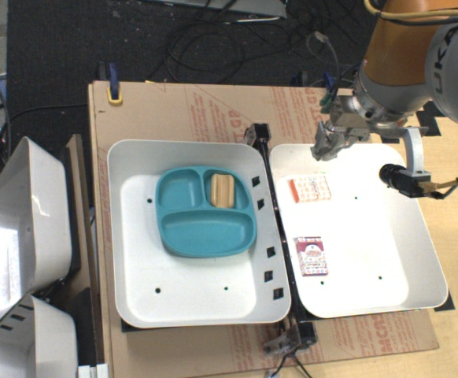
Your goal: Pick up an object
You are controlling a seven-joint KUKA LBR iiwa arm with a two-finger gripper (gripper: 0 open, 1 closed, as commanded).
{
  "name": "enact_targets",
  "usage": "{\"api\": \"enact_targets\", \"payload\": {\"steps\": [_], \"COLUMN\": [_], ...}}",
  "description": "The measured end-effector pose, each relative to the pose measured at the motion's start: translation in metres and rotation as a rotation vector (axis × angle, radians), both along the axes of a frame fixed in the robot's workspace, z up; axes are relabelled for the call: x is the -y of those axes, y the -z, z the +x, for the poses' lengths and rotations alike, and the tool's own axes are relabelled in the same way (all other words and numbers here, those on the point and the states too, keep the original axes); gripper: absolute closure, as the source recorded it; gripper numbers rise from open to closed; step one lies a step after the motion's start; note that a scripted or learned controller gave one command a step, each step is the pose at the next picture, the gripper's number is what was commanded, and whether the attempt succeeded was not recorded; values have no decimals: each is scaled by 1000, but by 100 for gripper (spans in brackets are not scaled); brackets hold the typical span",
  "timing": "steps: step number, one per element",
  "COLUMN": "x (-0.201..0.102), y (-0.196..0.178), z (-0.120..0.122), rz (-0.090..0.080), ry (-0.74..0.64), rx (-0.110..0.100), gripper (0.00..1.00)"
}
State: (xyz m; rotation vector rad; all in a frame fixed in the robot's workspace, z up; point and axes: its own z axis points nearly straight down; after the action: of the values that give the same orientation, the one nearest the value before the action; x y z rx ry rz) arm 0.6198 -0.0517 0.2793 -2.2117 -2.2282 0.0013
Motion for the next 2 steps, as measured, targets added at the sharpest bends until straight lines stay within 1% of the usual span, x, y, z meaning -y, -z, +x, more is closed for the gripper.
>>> {"api": "enact_targets", "payload": {"steps": [1,2], "x": [-45,-98], "y": [3,26], "z": [-21,-32], "rz": [0,0], "ry": [1,0], "rx": [-1,-1], "gripper": [100,100]}}
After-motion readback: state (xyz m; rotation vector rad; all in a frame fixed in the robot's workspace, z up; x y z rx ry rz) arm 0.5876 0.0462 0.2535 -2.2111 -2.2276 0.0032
